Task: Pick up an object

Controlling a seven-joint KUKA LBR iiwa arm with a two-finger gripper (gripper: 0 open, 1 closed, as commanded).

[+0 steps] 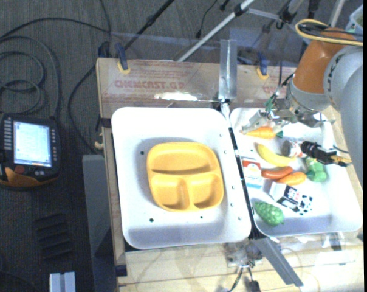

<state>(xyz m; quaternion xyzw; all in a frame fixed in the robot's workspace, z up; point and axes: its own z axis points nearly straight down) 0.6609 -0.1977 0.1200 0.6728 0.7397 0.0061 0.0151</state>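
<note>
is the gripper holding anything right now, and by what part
It cannot be told. The gripper sits low over the far end of the right bin, close to the carrot, but nothing shows between its fingers.

bench (171,81): wooden top, printed lettering along its 12 o'clock edge | left bin (126,163): white, on bench toward 9 o'clock | right bin (347,212): white, toward 3 o'clock, touching the left bin

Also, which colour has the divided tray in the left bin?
Yellow-orange; the divided tray shows plainly in the camera view.
</note>
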